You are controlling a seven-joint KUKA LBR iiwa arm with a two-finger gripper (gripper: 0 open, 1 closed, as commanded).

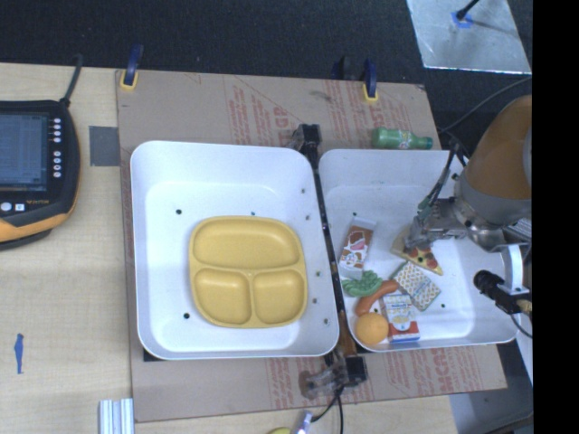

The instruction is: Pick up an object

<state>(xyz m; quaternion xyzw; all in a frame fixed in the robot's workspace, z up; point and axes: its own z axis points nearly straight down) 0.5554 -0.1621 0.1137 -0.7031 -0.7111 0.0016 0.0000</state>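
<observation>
The gripper (422, 235) is down in the right bin (380, 174), its dark fingers just above or touching the far edge of the pizza slice (418, 257). Whether they are spread or closed I cannot tell; nothing clearly sits between them. The arm (498, 165) comes in from the right over the bin's right side.

Just near of the slice lies a patterned cracker packet (418, 286), touching or overlapping it. Further near are a small carton (401, 319) and an orange (371, 330), against the bin's near wall. To the left lie a carrot (387, 291) with a green leafy piece (360, 285), and beyond them a small red-and-white box (355, 248). The left bin (154, 242) holds a yellow divided tray (247, 270). A green bottle (402, 138) lies outside the bins, at the far side.

The likely target is the pizza slice, still flat on the bin floor. It is thin and flat, so the fingers may close above it and slide off, or scrape the floor. The packet beside it could be nudged or pinched along with it. A grip at the slice's edge might let it tip out when lifted.
</observation>
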